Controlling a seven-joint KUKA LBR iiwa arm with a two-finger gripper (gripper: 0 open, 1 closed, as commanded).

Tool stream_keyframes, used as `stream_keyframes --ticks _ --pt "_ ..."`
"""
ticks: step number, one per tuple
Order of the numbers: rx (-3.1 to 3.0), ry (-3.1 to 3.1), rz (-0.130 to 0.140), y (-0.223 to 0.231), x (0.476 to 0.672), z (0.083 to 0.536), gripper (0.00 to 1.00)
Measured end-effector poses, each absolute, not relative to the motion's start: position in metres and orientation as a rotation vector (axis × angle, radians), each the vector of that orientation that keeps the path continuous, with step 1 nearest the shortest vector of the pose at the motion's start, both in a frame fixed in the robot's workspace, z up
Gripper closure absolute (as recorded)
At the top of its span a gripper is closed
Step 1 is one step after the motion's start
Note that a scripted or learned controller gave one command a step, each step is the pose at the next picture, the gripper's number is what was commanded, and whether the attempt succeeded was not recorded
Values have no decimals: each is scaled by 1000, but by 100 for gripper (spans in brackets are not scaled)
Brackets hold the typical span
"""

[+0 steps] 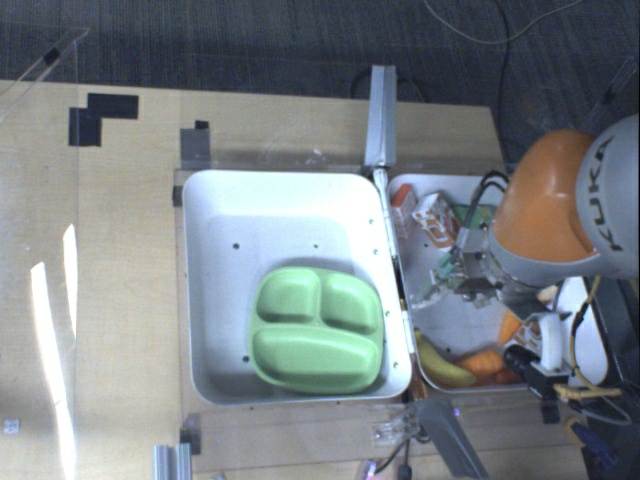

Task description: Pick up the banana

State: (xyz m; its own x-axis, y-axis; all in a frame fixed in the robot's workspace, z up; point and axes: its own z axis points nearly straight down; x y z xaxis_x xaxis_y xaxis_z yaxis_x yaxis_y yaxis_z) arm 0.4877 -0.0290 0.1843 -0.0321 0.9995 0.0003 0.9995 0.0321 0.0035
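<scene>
While the gripper (455, 273) hangs over the right bin (440, 193), its grasp cannot be told. The banana (443, 365) lies at that bin's near edge, beside an orange item (484, 364).

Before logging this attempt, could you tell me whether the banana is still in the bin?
In the bin: the banana lies along the right bin's near wall, beside an orange item.
</scene>
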Motion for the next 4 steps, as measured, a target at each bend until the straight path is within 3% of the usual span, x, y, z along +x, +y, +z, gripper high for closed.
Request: stream_keyframes --ticks 1,2,3,4 --pt "2154 2279 5 -139 488 233 0" --pt "1848 2537 4 -104 488 150 0" --pt "1754 2601 6 -24 488 185 0" --pt "1539 2731 8 19 488 293 0"
